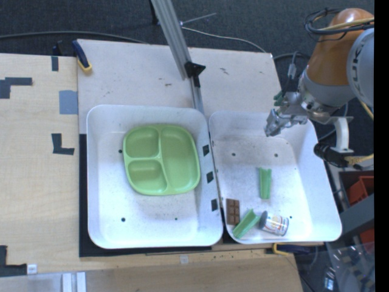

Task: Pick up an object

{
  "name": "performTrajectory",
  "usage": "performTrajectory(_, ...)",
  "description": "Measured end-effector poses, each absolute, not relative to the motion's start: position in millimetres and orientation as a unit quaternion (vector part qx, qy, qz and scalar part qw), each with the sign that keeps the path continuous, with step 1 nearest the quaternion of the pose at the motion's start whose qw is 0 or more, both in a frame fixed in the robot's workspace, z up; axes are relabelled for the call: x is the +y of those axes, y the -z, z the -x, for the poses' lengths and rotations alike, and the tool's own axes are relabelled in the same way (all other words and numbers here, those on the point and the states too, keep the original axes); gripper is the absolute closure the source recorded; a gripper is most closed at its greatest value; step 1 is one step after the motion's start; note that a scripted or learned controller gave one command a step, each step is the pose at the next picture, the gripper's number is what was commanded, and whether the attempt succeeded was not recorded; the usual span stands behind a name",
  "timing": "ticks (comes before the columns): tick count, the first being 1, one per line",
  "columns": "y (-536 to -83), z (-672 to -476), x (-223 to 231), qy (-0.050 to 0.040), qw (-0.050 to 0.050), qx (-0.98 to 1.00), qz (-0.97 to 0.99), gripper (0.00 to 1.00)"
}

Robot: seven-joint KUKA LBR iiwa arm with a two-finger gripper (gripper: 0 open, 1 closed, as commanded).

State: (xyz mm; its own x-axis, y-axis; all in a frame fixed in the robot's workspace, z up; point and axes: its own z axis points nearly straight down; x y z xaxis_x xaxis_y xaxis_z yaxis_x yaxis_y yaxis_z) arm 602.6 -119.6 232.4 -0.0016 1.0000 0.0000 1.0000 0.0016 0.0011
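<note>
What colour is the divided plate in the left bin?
Light green, seen plainly in the camera view: the divided plate.

1. The surface is pale, with wood-grain board at 9 o'clock.
2. Two white bins rest on it: left bin and right bin, touching side by side.
3. A yellow-blue clamp sits at 11 o'clock.
</note>
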Motion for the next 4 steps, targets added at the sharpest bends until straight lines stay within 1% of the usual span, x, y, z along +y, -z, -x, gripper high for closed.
performTrajectory(1, -239.5, -589.7, -71.8, -0.0002, -0.001, 0.709, -0.705, 1.0)
performTrajectory(2, -244.0, -585.0, -12.5, -0.0003, -0.001, 0.71, -0.704, 1.0)
performTrajectory(4, -228.3, -576.0, 92.0, 0.0008, -0.001, 0.71, -0.705, 1.0)
